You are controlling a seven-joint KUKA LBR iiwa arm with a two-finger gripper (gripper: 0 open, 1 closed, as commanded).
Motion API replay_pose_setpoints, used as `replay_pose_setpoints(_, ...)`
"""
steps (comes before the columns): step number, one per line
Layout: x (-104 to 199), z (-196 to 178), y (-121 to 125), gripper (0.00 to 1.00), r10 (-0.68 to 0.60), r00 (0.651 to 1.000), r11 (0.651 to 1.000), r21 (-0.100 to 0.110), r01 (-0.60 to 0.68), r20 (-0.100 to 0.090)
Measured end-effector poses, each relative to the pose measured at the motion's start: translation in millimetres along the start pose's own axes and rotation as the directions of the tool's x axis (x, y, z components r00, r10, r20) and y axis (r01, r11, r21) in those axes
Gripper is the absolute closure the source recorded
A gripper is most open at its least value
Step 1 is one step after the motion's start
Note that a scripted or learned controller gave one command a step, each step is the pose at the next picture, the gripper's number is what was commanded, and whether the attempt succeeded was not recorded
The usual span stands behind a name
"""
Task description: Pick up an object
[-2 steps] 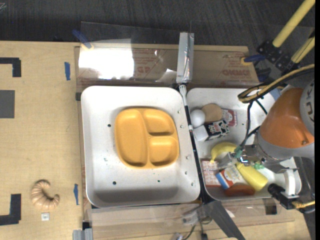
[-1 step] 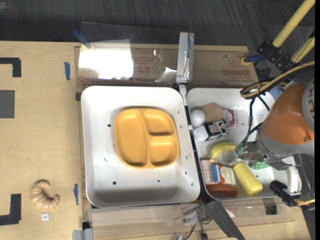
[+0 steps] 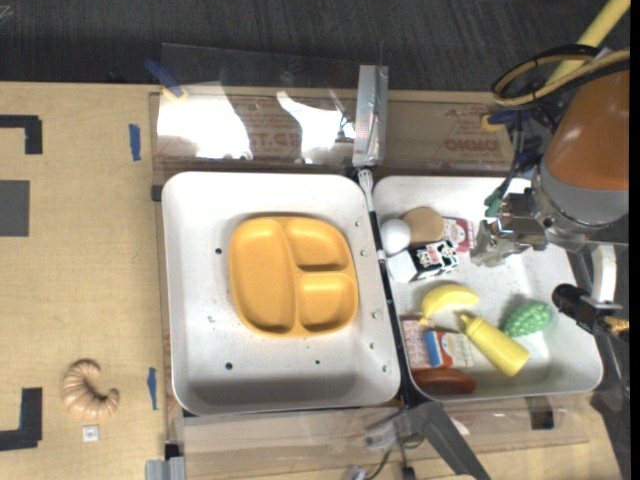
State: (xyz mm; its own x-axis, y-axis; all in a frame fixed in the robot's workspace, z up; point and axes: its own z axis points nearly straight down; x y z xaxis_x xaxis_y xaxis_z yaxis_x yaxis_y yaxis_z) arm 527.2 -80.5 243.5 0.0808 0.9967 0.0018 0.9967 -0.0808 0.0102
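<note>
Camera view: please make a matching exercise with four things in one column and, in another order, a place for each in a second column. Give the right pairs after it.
Things:
1. yellow divided plate
2. croissant
3. green bumpy toy
4. white egg

Places:
A. on the bench, outside both bins, at the view's lower left
B. in the left bin
C. right bin, at its left edge, beside a brown object
D. right bin, right part, next to the yellow bottle

Pairs: 1-B, 2-A, 3-D, 4-C
</note>
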Motion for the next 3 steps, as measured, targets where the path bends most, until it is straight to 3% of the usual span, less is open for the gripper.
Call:
replay_pose_setpoints(1,-1.8,4.5,-2.3,0.0,0.003,1.0,1.0,0.011,-0.003,0.002)
replay_pose_setpoints(2,-16.0,136.3,-40.2,0.0,-0.04,0.999,0.999,0.012,0.04,0.002)
replay_pose_setpoints(3,-16.2,156.3,27.5,0.0,0.075,0.997,0.997,0.005,-0.075,0.002)
